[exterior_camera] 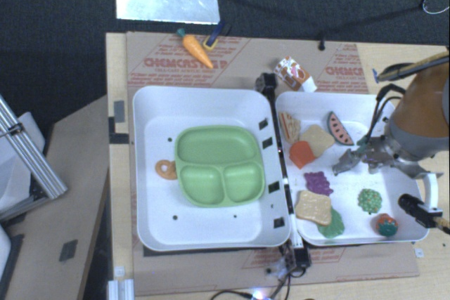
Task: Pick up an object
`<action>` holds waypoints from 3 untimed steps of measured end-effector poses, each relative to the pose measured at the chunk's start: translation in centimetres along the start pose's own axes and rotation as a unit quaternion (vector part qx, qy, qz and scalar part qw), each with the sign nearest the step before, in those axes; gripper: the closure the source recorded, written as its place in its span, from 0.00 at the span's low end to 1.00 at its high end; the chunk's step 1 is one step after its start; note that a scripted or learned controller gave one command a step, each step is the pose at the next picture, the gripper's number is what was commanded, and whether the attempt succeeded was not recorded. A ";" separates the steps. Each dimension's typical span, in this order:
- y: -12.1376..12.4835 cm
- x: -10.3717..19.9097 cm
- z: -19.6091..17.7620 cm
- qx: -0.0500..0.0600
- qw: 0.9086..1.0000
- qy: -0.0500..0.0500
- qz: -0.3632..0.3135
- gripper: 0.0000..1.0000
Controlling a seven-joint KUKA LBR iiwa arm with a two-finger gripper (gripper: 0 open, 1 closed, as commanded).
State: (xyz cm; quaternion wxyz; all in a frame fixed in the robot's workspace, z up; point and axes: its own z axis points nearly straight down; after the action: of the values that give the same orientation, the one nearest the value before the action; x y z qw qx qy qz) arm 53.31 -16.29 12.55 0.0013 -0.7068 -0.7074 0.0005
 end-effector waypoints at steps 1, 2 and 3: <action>0.0 0.1 4.3 0.000 1.000 0.000 0.000 0.00; 0.1 0.0 3.1 -0.002 1.000 -0.001 0.000 1.00; -0.4 0.1 -3.1 -0.004 1.000 -0.001 -0.001 1.00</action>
State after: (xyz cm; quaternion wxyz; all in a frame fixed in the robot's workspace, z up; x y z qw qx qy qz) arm 52.96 -16.17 15.64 -0.0026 -0.7058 -0.7084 -0.0014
